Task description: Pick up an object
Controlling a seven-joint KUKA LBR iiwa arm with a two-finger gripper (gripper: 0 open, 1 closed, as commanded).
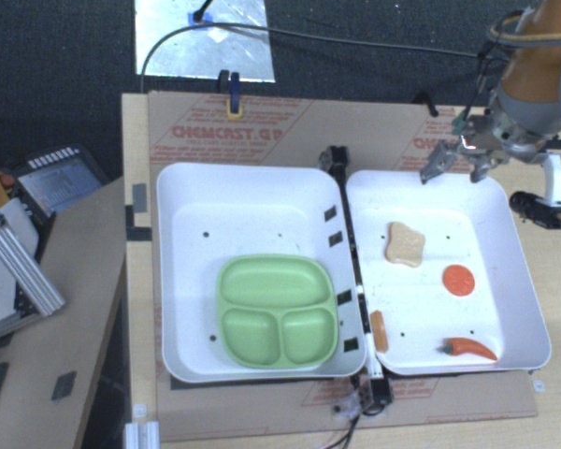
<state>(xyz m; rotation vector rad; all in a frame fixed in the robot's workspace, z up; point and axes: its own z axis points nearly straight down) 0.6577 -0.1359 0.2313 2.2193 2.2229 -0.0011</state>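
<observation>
Arm: grey with an orange band, reaching in from the right, over the far right corner of the scene.
Gripper (456,165): above the far edge of the right bin, jaws spread wide with nothing between them.
Right bin (505,215): white and shallow, holding four small things.
Bread (405,244): a tan slice, in the far left part of the right bin, nearer the camera than the gripper and well apart from it.
Red disc (459,281): near the middle of the right bin, to the right of the bread.
Carrot (468,348): orange with a green end, lying flat by the near wall of the right bin.
Sausage (379,330): a small orange stick against the left wall of the right bin, near corner.
Left bin (196,204): white, just beside the right bin.
Green tray (276,310): three compartments, sitting in the near half of the left bin.
</observation>
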